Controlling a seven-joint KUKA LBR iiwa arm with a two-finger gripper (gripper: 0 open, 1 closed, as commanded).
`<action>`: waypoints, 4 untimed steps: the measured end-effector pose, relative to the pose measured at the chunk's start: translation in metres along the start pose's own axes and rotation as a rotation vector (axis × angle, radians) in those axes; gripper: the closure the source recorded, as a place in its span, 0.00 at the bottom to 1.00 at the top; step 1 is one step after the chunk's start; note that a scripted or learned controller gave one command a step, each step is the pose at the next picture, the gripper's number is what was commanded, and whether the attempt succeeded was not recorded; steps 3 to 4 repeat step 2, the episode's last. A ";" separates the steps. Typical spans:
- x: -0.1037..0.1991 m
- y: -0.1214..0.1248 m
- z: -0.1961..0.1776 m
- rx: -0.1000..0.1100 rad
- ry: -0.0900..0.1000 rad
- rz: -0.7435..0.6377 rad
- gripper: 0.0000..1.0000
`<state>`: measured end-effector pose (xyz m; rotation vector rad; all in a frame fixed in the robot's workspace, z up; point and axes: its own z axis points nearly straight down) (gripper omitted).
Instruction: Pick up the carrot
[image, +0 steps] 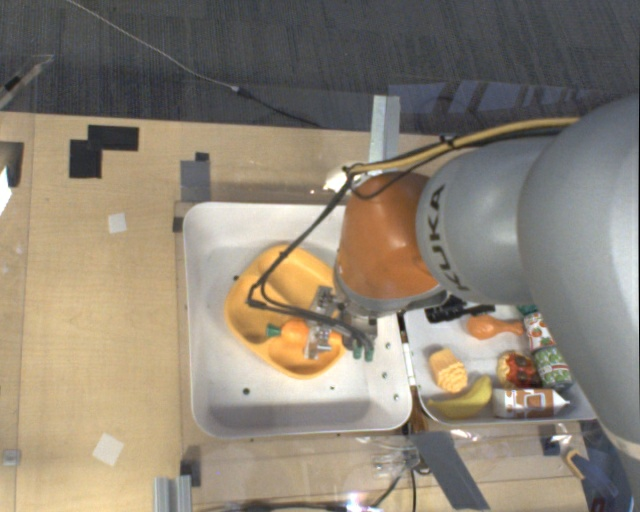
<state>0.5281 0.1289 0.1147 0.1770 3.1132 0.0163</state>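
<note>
The carrot is small and orange with a green top pointing left. It lies in the left bin, on the lower part of a yellow bowl-shaped object. My gripper hangs low directly at the carrot's right end, under the orange wrist band. The wrist hides the carrot's right part and the space around it.
The right bin holds a corn cob, a banana, an orange drumstick-like toy, a red fruit, a bottle and a can. The grey arm covers the upper right.
</note>
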 end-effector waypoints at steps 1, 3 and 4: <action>-0.015 0.043 -0.063 0.004 0.010 -0.078 1.00; -0.062 0.069 -0.084 0.003 0.013 -0.392 1.00; -0.062 0.069 -0.084 0.003 0.013 -0.392 1.00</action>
